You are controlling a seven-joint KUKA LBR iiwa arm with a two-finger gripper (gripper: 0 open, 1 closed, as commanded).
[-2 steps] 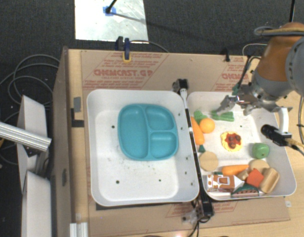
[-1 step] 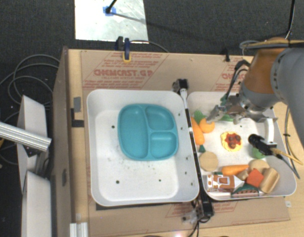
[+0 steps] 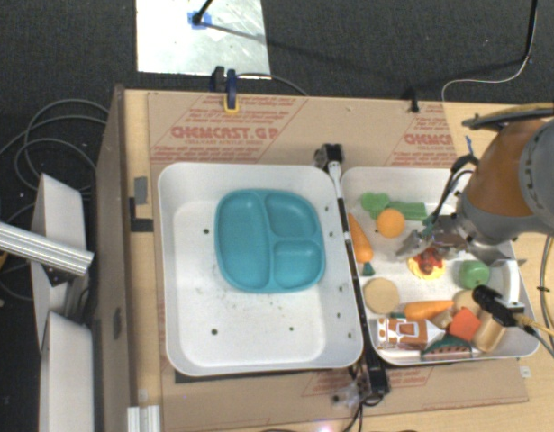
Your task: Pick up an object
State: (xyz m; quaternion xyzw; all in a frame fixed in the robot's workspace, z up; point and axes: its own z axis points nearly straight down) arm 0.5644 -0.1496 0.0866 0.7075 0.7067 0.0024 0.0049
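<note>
You are at the reach-and-grasp step: the gripper (image 3: 427, 246) sits low in the right bin (image 3: 439, 180), over a small red and yellow toy (image 3: 428, 264) near the bin's centre. An orange ball (image 3: 391, 222) lies at ten o'clock from it, a green ball (image 3: 474, 273) at four o'clock. You cannot tell how far the jaws stand apart, nor whether they touch the toy. Judge the next move as closing, then lifting straight up.
</note>
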